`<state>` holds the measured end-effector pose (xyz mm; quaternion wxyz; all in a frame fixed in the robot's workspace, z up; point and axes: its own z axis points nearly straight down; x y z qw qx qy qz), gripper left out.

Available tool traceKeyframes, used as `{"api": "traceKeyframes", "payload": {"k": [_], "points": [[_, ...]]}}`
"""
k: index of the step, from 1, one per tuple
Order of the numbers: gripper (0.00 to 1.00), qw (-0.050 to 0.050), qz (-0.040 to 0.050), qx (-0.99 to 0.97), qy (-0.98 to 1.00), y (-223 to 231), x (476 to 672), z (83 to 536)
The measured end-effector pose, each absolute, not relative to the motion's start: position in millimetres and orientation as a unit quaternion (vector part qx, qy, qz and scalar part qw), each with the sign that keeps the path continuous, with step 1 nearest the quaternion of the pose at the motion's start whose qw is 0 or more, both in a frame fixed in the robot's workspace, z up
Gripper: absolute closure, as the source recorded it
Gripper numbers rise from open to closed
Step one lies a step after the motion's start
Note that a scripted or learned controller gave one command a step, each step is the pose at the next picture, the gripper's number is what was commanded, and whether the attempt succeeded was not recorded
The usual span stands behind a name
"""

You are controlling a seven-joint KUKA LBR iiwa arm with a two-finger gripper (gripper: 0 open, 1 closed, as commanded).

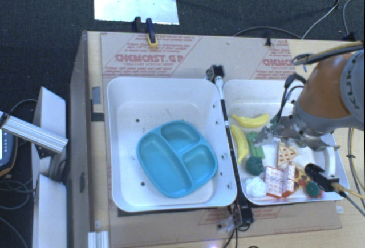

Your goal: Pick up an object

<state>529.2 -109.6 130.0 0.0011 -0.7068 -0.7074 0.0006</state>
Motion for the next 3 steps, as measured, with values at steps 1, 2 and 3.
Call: {"api": "traceKeyframes", "payload": {"k": [1,2,3], "points": [[0.0,-0.003,-0.0013,-0.706,-0.708,-157.9,598.9,241.3],[0.0,0.0,0.0003,-0.707,-0.707,-207.0,583.2,161.7],[0.0,-0.001,-0.0003,-0.707,-0.708,-202.3,563.4,84.4]]}}
